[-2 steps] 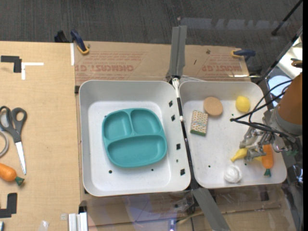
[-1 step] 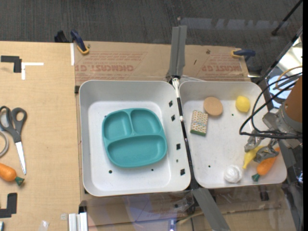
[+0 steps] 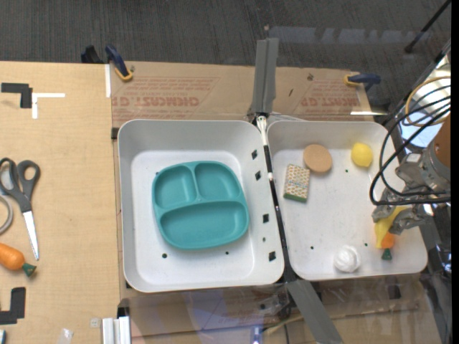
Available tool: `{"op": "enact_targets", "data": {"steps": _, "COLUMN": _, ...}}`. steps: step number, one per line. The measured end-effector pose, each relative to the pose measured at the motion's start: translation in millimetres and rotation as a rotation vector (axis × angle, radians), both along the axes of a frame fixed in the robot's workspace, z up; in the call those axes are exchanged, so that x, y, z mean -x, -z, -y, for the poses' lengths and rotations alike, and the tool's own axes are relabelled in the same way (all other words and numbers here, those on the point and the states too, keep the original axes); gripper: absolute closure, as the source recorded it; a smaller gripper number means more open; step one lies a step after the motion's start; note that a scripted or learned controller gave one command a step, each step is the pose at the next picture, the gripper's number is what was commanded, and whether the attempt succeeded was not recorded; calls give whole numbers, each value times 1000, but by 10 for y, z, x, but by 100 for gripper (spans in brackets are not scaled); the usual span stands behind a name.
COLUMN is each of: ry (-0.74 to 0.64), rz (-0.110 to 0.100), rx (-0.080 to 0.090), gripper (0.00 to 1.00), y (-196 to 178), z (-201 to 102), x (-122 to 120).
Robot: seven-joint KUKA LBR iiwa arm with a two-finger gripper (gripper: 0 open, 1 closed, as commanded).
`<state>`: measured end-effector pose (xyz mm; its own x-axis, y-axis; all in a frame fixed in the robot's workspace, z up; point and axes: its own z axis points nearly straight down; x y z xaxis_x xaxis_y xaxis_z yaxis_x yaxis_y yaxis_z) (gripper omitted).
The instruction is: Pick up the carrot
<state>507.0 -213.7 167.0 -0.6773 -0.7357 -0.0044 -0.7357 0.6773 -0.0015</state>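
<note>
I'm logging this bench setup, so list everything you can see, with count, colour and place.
bins: two, white, side by side
divided plate: one, teal, left bin
round disc: one, tan, right bin, far side
lemon: one, yellow, beside the disc
patterned block: one, beige-green, right bin
lump: one, white, right bin, near edge
yellow piece: one, right bin, by the gripper
carrot-like piece: one, orange, touching the yellow piece
scissors: one pair, grey, left bench
orange toy: one, left bench edge
clamps: two, blue, far side
gripper: one, grey, over right bin's right edge

Teal plate [image 3: 201, 205] in left bin [image 3: 129, 192]
</note>
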Motion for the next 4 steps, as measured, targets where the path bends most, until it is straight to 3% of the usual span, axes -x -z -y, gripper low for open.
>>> {"op": "enact_targets", "data": {"steps": 1, "ry": -169, "rz": 0, "rx": 0, "gripper": 100, "y": -208, "z": -626, "x": -200}}
{"op": "enact_targets", "data": {"steps": 2, "ry": -657, "rz": -2, "rx": 1, "gripper": 100, "y": 150, "z": -138, "x": 149}}
{"op": "enact_targets", "data": {"steps": 3, "ry": -803, "rz": -1, "rx": 0, "gripper": 100, "y": -264, "z": -1094, "x": 65}}
{"op": "enact_targets", "data": {"steps": 4, "ry": -935, "rz": 1, "rx": 0, "gripper": 100, "y": -1452, "z": -263, "x": 201}}
